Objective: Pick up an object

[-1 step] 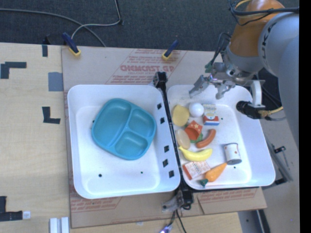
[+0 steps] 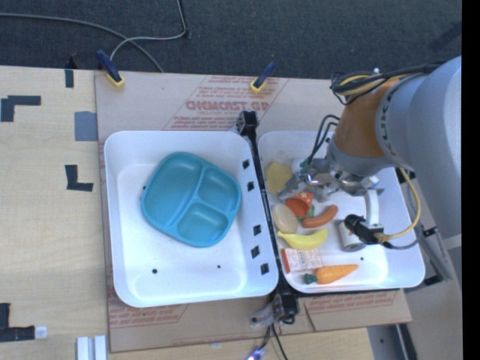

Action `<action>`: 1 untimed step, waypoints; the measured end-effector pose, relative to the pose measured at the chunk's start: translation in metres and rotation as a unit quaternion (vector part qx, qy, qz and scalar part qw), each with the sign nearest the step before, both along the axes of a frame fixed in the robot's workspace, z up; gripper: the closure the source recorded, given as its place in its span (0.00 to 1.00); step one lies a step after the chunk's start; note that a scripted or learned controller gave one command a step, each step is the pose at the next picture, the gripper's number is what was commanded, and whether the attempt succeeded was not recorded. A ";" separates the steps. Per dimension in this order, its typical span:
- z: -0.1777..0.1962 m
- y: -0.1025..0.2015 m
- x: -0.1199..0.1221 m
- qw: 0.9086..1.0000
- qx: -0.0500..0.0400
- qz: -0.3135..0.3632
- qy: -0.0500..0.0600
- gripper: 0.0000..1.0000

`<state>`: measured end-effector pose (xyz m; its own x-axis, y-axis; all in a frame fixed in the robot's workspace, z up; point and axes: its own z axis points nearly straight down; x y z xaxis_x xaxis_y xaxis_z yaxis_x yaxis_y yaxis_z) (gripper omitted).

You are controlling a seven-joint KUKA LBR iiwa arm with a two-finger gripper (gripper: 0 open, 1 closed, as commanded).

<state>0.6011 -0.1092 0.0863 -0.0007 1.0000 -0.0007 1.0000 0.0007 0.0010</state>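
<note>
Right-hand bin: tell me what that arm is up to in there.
The KUKA arm has its gripper low in the right bin, over a heap of toy food: a sausage, a banana, a carrot, a red-and-white packet and yellow pieces. Nothing is visibly held between its fingers, so no pick can be confirmed. The left bin holds a blue divided plate.

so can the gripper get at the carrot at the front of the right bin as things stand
Probably yes. The carrot lies uncovered near the front rim of the right bin, beside a small packet, with nothing on top. The gripper hangs over the same bin, further back.
</note>
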 end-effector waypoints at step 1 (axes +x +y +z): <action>0.010 0.000 0.001 1.000 -0.001 0.000 -0.001 1.00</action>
